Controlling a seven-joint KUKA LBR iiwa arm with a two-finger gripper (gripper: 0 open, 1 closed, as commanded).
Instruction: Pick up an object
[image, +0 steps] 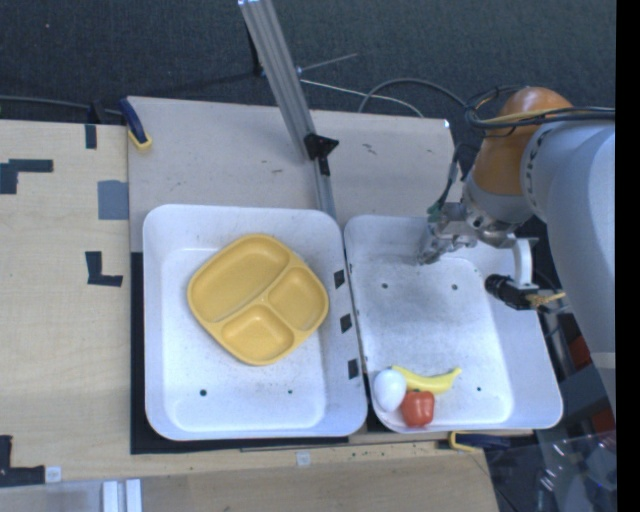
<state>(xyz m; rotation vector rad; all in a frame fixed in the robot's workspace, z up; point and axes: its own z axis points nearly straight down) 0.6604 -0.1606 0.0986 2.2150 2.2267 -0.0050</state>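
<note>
In the right bin, three small objects lie together at the near edge: a white egg-shaped ball, a yellow banana and a red pepper-like piece. My gripper hangs low over the far end of that same bin, well away from these objects. Nothing shows between its fingers. A yellow three-compartment plate lies in the left bin.
A slanted metal pole crosses above the bench and ends near the wall between the bins. The grey arm with its orange band fills the upper right. A black cable loops behind it.
</note>
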